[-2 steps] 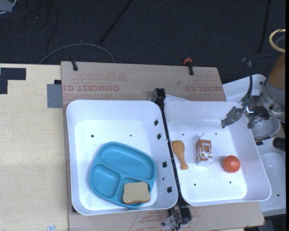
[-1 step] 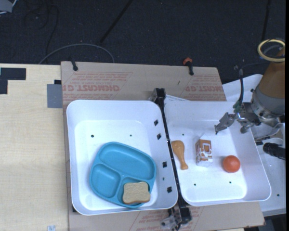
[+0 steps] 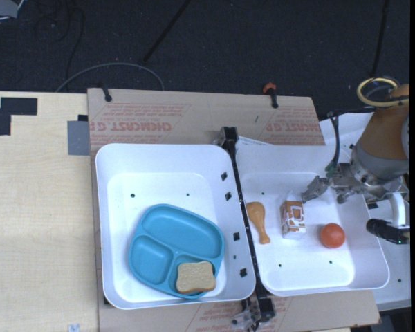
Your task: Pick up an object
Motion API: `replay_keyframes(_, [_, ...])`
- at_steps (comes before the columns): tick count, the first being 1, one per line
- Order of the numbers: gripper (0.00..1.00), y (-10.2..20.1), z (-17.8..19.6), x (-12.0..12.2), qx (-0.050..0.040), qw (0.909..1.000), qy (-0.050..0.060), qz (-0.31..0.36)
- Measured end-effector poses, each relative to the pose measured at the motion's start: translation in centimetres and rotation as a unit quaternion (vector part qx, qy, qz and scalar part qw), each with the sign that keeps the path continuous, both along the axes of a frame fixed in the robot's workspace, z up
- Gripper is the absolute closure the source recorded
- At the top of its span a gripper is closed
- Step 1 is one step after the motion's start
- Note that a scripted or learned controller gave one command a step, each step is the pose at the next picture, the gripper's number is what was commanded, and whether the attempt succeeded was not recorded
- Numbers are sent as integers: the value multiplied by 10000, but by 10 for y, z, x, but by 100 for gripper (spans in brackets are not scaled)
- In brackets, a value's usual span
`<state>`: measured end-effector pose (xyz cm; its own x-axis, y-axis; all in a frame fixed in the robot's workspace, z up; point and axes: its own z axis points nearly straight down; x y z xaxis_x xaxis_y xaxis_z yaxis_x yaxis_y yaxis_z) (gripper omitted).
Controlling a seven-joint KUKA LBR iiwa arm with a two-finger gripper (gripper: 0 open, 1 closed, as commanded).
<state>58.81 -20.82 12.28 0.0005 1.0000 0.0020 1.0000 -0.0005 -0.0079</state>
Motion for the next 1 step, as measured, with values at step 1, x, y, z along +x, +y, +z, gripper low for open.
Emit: replay_keyframes(1, [0, -1, -13, 1, -8, 10000, -33, -1])
